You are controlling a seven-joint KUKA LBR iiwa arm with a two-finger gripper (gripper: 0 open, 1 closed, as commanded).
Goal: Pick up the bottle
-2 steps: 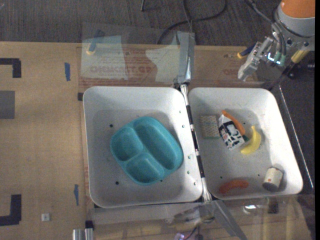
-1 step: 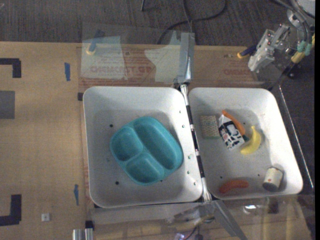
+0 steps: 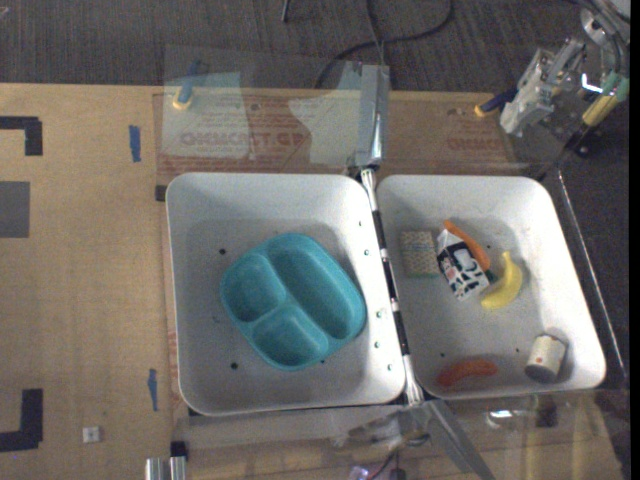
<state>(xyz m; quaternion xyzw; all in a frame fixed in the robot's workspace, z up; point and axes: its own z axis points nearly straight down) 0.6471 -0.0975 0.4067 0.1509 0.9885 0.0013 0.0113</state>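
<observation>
The claw [image 3: 548,83] is waiting beyond the right bin's [image 3: 470,181] far corner; its opening is too blurry to tell. Next it is needing to reach the bottle [image 3: 462,269] mid-bin.

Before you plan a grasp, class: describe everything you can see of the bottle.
The bottle is small and white with black print, capped by an orange top pointing up-left. It lies on its side, tilted, near the middle of the right bin. A banana lies close on its right, perhaps touching; a speckled pad sits just left. Material is too blurred to judge. The gripper hangs outside the bin, far from it.
</observation>
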